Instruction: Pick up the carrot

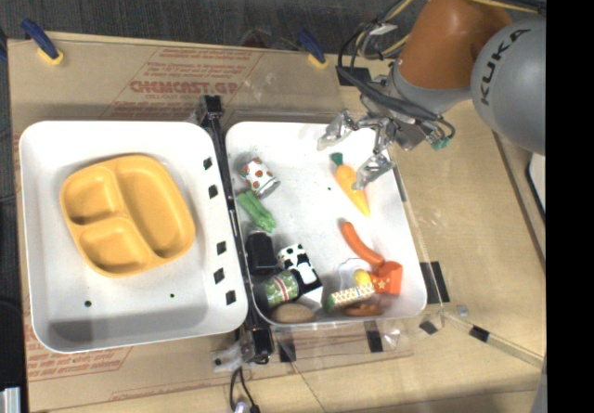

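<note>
Just below the silvery fingers [336,133], the carrot [351,187] is orange-yellow with a green top. Farther below lie a red-orange sausage [360,243], a black-and-white cow-patterned toy [299,262] and a green pod [254,211]. Well left of the fingers, a yellow tray [125,212] sits in a white bin [56,304]. The arm [445,40] is grey with an orange band.

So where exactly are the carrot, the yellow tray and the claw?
carrot [351,184]: camera view, middle of its orange body, right bin.
yellow tray [127,212]: camera view, central ridge between its compartments, left bin.
claw [357,148]: camera view, midway between its fingertips, above the carrot's green top.
</note>
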{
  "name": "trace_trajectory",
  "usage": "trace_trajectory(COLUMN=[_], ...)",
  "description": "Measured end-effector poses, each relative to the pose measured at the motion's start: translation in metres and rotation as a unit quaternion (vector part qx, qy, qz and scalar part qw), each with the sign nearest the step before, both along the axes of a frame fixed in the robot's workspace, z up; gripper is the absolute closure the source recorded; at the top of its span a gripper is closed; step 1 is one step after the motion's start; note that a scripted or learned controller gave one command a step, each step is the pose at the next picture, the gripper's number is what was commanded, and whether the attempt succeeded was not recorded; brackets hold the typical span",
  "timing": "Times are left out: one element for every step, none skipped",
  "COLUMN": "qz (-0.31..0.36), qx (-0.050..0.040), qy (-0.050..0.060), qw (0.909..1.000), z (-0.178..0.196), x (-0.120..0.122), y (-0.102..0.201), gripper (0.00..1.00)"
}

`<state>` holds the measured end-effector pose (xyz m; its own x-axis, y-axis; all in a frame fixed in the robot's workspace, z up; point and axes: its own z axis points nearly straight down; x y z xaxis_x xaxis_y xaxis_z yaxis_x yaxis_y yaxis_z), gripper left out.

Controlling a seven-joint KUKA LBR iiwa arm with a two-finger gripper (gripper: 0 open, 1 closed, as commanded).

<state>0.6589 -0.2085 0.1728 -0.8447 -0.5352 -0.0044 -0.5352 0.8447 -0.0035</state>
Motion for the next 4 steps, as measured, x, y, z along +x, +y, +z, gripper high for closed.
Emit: trace_trajectory(qz=[-0.010, -0.009, -0.009, -0.042], qx=[-0.0005, -0.0018, -0.0017, 0.0010], qy=[-0.002, -0.008, -0.007, 0.003], qw=[0.9999, 0.9999, 0.9999, 0.9991], z=[-0.077, -0.062, -0.062, -0.081], x=[0.001, 0.004, 0.004, -0.036], y=[-0.002, -0.002, -0.002, 0.001], gripper=[0.00, 1.00, 0.00, 0.00])
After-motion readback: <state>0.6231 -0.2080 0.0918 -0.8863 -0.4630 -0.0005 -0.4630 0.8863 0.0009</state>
